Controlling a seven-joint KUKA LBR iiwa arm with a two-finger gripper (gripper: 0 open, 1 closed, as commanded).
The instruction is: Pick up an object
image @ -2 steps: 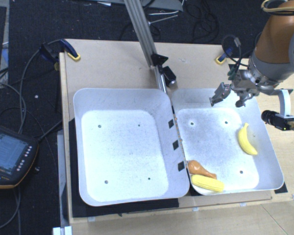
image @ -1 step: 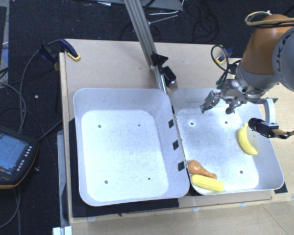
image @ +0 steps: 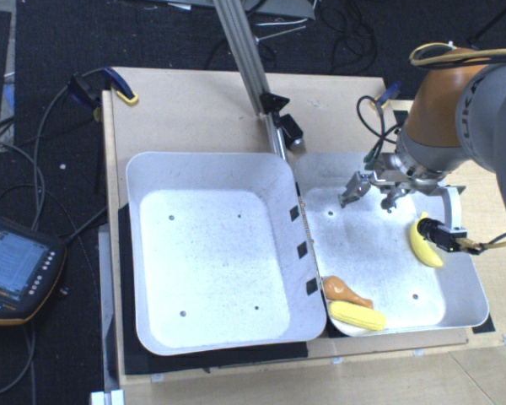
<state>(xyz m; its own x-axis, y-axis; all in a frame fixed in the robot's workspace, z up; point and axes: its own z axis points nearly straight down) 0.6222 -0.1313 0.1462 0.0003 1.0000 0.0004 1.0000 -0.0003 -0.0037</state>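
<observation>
Rightward, bin (image: pixel 379 251): banana (image: pixel 425 244), perhaps corn (image: pixel 357 315).

The pale wooden bench (image: pixel 194 108) carries two shallow white bins side by side, touching along their inner edges. The left bin (image: pixel 143 226) sits toward the bench's front-left corner, the right bin (image: pixel 464 302) toward its front-right corner.

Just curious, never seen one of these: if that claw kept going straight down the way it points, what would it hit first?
Probably the bare floor of the right bin; the gripper hangs over open white surface, though height is hard to judge.
</observation>
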